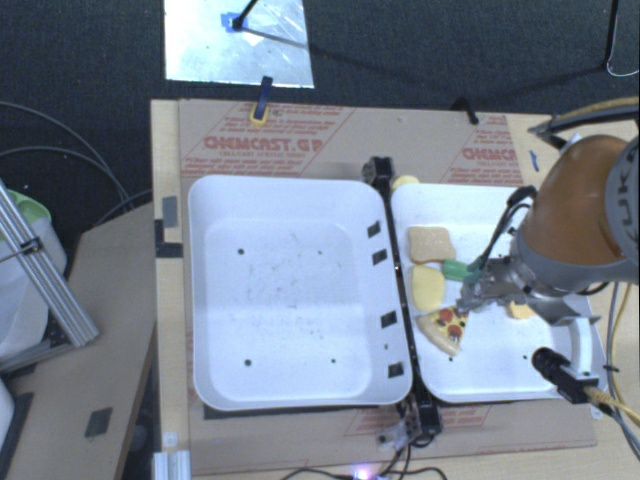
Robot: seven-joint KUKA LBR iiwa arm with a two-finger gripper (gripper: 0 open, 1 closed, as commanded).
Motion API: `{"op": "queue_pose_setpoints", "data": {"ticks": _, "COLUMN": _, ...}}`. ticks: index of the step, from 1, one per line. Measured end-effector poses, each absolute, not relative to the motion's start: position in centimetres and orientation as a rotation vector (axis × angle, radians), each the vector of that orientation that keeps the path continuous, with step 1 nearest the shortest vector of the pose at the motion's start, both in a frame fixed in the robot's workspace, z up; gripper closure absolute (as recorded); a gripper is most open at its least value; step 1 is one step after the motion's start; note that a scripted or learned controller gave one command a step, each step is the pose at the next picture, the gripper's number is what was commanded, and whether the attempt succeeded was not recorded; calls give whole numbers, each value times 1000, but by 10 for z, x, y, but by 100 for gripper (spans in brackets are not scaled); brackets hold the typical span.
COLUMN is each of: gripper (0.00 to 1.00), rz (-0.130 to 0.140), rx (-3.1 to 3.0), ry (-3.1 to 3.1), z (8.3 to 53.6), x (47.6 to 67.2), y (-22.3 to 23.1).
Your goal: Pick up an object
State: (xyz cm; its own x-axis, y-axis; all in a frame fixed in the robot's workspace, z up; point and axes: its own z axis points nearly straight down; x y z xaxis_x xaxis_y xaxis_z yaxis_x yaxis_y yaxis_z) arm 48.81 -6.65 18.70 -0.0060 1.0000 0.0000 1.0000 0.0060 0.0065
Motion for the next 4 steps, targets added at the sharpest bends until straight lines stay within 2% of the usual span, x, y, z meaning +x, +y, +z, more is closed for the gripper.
{"op": "queue_pose_setpoints", "data": {"ticks": 1, "gripper": 100, "rz": 4, "rx": 2212, "ry": 2229, "z": 189, "x": 505, "y": -31}}
{"op": "queue_pose_setpoints", "data": {"ticks": 2, "gripper": 100, "rz": 22, "rx": 2199, "ry": 2236, "z": 300, "x": 496, "y": 72}}
{"op": "queue_pose_setpoints", "data": {"ticks": 3, "gripper": 100, "rz": 25, "rx": 2208, "ry": 2217, "z": 439, "x": 492, "y": 38}}
{"op": "queue_pose_setpoints", "data": {"ticks": 4, "gripper": 100, "rz": -7, "rx": 2215, "ry": 2233, "z": 344, "x": 516, "y": 88}}
